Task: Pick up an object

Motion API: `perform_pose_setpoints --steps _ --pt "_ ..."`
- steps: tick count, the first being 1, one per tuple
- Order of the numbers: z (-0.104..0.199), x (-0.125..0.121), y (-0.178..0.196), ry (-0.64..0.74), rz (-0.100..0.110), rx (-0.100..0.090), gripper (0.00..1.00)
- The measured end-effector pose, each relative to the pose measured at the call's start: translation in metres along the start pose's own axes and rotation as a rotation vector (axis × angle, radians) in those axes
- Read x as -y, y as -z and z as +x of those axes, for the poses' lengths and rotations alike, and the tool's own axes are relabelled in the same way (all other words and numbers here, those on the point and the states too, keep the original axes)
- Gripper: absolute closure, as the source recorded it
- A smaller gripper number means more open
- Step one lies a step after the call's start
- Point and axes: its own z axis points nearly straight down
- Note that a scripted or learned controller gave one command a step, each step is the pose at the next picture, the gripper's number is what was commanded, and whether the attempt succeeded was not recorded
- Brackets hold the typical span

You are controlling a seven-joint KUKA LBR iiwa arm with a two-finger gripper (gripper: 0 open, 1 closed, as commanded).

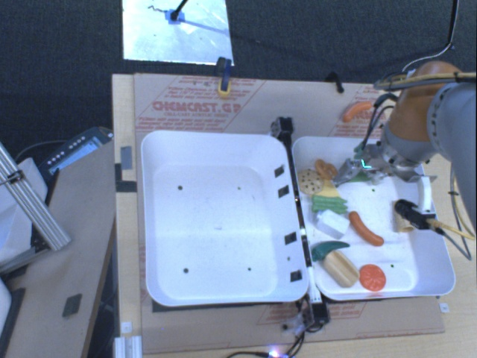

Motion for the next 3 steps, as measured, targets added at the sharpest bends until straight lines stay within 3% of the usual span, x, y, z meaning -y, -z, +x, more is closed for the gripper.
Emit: perform_pose_setpoints --steps 1,2,3 --pt "-0.017 0.073 -0.001 -0.006 0.006 -0.001 0.00" --pt "0.033 -0.020 -0.006 0.016 0.068 -0.002 0.00" --pt "0.010 0.020 -0.001 -0.005 0.003 0.000 0.00"
